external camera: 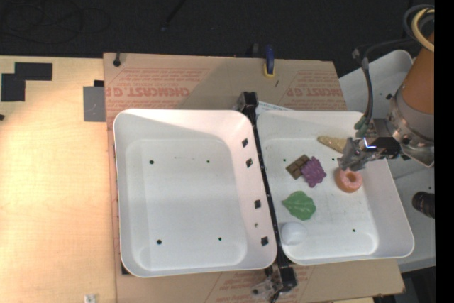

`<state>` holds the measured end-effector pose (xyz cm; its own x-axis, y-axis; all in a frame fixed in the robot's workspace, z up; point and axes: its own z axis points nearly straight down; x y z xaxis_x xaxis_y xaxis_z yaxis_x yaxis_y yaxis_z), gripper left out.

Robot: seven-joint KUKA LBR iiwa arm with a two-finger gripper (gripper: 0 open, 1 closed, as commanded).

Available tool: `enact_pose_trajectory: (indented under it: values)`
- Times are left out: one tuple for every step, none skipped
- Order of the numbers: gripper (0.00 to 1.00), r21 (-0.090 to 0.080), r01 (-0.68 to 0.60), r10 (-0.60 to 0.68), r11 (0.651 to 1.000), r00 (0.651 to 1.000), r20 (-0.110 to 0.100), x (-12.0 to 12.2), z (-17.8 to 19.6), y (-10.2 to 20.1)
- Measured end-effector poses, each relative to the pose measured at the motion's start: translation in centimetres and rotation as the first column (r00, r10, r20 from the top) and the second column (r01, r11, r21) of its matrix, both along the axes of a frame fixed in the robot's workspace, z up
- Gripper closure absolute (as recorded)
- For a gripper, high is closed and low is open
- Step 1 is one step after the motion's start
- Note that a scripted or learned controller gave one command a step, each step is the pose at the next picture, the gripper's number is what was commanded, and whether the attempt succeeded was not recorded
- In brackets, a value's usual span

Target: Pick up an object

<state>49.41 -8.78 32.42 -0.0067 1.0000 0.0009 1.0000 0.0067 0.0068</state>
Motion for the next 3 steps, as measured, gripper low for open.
enact_pose_trajectory:
  values:
    - [1.00, 0.001, 0.011, -0.011, 1.000, 1.000, -0.021, -2.1, -10.9, -3.2]
    - [1.00, 0.002, -0.001, 0.001, 1.000, 1.000, 0.001, -1.6, -0.3, 4.1]
    - [1.00, 0.000, 0.010, -0.010, 1.000, 1.000, -0.025, -2.2, -14.5, 1.9]
